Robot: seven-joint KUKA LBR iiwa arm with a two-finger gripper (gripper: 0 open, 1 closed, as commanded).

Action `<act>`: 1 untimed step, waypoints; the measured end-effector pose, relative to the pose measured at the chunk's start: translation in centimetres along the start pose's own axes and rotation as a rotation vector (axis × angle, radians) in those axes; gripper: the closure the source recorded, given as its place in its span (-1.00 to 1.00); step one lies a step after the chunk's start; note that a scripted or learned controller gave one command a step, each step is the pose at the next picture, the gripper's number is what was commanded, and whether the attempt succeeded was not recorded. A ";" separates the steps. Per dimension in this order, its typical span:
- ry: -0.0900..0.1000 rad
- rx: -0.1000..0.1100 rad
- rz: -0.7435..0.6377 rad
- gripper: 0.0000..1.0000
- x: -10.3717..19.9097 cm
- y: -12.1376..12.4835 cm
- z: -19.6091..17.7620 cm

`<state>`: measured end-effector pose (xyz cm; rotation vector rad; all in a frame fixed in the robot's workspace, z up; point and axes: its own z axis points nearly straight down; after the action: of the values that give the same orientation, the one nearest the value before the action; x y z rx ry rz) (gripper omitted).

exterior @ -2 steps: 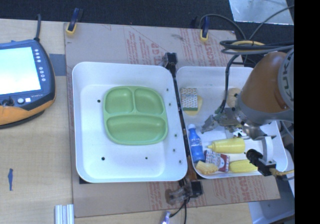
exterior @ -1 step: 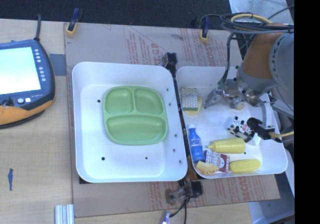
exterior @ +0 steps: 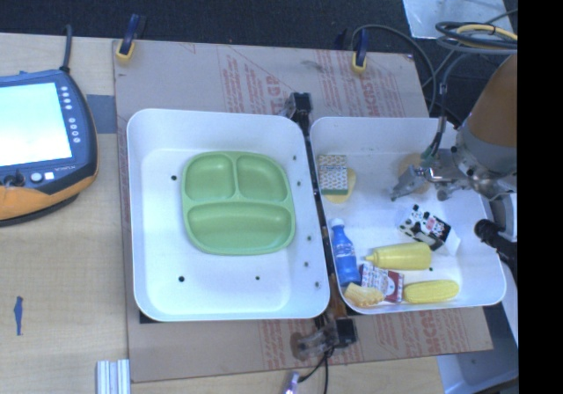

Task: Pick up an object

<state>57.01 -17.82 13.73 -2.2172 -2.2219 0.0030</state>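
Hovering over the back of the right bin, the gripper hangs at the end of the grey arm that reaches in from the right, orange band just above the wrist. Its two thin fingers look spread apart, and I can see nothing between them; it has hold of nothing.

Nearest to it, just toward the front of the bin and a touch to the right, lies a small black-and-white toy that looks like a cow. Its long axis runs on a slant, from upper left to lower right. Which end is its head I can't make out from here.

Beyond the toy lies a yellow mustard bottle, long axis almost left to right, its narrow tip pointing left. Nearer the front edge rests a corn cob, also lying left to right. A blue bottle stands close to the bin's left wall, and a yellow sponge sits at the back left, well apart from the gripper.

To my eye the cow toy is the likely target: a short drop forward would do it, with the fingers turned to close across the toy's narrow side.

The left bin holds a green divided plate.
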 end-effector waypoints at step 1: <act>0.000 0.000 -0.002 -1.00 -3.3 5.6 4.6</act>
<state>62.61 -21.15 9.15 -2.2151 -2.2243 0.0026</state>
